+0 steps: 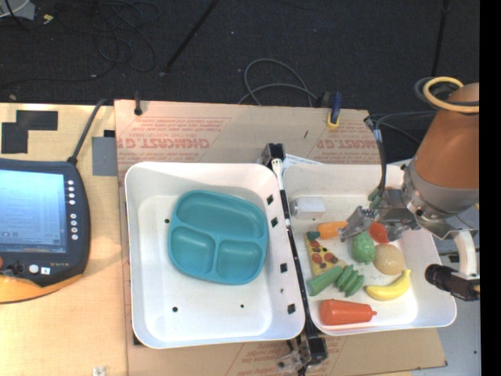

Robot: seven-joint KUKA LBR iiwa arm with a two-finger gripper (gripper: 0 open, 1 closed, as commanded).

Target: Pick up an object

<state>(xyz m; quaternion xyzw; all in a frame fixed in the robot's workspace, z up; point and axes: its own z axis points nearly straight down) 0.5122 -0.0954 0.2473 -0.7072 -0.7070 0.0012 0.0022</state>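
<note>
The camera view shows two shallow white bins side by side on a brown bench. The left white bin [149, 319] has a blue-green plastic tray with three parts [219, 236] in it. The right white bin [329, 186] holds a pile of toy food.

The metal two-finger gripper [369, 224] on the grey and orange arm [448, 151] sits low in the right bin. It is just above a round green toy vegetable [362, 248] and beside a small red toy [379, 232]. I think the arm is reaching down to grab one of them. Nothing looks lifted yet.

Next, the gripper needs to close on just one toy and lift it straight up. The toys are packed close, so it could bump a neighbour.

Nearby lie a tan round toy [389, 258], a yellow toy banana [391, 287], a big red toy pepper [345, 312], green toy pea pods [338, 279], a toy pizza slice [318, 254] and an orange toy carrot [332, 229].

The gripper's tips are small and blurry, so I cannot tell how they are set. The red toy is partly hidden by them.
</note>
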